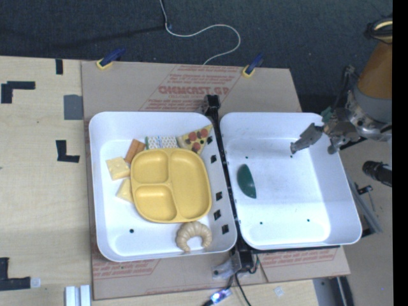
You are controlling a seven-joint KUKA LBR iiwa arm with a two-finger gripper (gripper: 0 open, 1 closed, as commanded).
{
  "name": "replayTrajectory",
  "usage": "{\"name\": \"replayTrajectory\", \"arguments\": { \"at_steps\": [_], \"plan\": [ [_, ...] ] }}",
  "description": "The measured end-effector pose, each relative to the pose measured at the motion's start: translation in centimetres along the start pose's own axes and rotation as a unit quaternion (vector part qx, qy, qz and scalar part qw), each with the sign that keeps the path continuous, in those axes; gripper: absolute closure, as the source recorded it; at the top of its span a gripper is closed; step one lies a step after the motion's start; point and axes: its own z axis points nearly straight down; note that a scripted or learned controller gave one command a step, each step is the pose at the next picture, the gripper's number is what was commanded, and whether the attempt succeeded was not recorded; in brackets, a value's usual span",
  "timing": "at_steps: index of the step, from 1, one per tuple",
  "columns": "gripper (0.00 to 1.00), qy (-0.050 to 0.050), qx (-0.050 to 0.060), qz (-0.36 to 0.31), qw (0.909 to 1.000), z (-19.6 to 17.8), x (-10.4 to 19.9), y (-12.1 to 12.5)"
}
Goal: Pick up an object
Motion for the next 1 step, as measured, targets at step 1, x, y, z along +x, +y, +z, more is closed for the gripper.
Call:
{"name": "replayTrajectory", "arguments": {
  "at_steps": [1],
  "plan": [
    [0.00, -0.001, -0.007, -0.002, 1.0000, -0.80, 0.05, 0.23]
  ]
}}
